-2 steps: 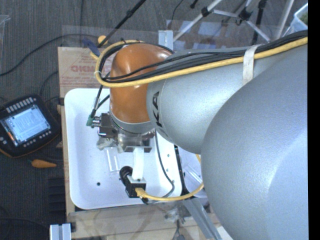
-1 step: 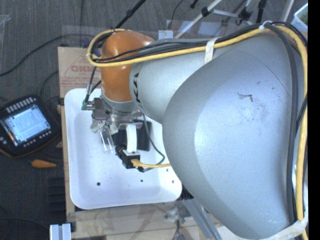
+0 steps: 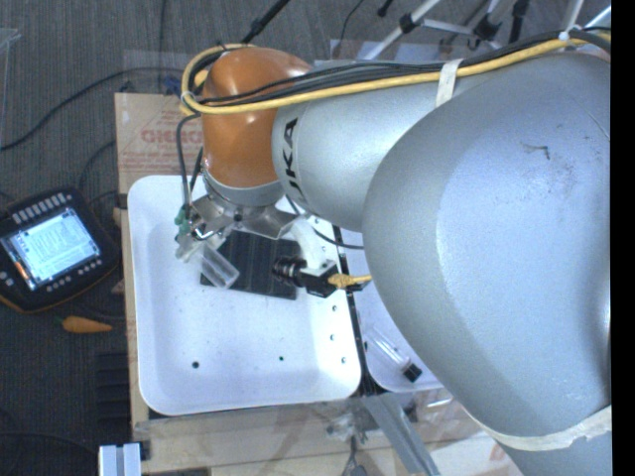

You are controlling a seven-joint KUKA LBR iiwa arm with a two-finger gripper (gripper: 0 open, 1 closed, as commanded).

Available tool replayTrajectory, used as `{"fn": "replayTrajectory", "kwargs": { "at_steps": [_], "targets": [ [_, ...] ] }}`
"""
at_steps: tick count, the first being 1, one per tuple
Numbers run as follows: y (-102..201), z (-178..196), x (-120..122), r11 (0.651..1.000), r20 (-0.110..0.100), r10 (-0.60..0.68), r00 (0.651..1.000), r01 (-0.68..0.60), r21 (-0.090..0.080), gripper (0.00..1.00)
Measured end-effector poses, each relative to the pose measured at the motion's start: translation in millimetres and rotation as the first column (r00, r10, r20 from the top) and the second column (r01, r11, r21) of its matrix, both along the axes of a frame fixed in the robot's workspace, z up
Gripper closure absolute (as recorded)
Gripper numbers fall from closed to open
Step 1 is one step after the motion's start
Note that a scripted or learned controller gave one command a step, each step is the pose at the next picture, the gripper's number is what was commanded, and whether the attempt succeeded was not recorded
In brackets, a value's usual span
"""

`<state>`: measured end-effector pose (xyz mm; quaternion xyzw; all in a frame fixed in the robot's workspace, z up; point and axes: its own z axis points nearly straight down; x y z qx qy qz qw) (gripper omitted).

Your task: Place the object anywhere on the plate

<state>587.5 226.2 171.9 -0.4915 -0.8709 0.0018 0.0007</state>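
From above the bench, a grey KUKA arm sweeps in from 3 o'clock and fills the right half of the camera view, its orange band sitting over the far rim of the left white bin. A yellow cable runs along the top of the arm and loops round the band.

Below the band, the gripper hangs over the bin's upper left quarter. Its pale, translucent fingers point down toward 7 o'clock, just at the left edge of a dark, flat rectangular object lying on the bin floor. Whether the gripper is spread or closed cannot be told from this angle, and nothing is seen between its fingers. A black fitting with a yellow tip juts toward 3 o'clock near the bin's right wall.

The lower half of the left bin, from 5 to 8 o'clock, is bare white floor but for two small dark specks. The dark object lies closer to the far and right walls than to the left and near ones.

The right bin shows as a narrow strip at 5 o'clock under the arm. A handheld control pendant lies on the dark floor at 9 o'clock.
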Motion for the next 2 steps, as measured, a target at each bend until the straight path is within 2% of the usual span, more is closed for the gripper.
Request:
{"fn": "replayTrajectory", "kwargs": {
  "at_steps": [1,2],
  "targets": [
    [-3,34,64,0.970,0.003,0.243,0.970,-0.243,-0.002,1.00],
    [-6,-69,1,1.000,0.009,0.007,1.000,-0.008,0.008,1.00]
  ]
}}
